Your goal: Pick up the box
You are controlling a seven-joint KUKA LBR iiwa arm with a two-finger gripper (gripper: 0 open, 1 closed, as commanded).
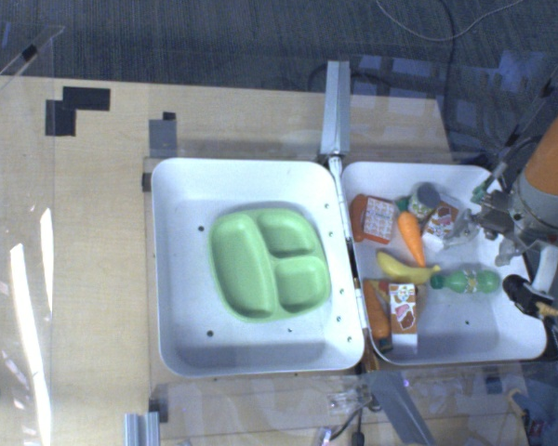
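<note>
While the arm (549, 170) hangs over the right rim of the right bin (502, 342), its pincer (491, 219) sits low among dark metal parts near the bin's upper right corner, and I cannot tell how wide it stands or whether anything is in it; nothing is plainly seen in its grasp.

Closest to the pincer, just to its left, lies a small packet (443, 223) with a grey round lid (427, 195) beside it. Below and a little left of the pincer rests a green bottle (465, 281) on its side. Further left come an orange carrot (410, 237) and, under it, a yellow banana (402, 267).

Further still, down and to the left, the box (403, 312) lies flat on the bin floor, a small white carton with a red and brown print, just beside an orange stick-like thing (377, 316) against the bin's left wall. An orange-red packet (373, 218) lies up by that same wall. Farthest off, well apart in the left bin (177, 249), sits a green divided tray (268, 263).

The box looks light and fairly stiff, likely thin card that would dent under a hard squeeze, with smooth printed faces that may slip. A grip across its two long sides near the middle seems best; the left side is crowded, so there is little room for a finger there.
</note>
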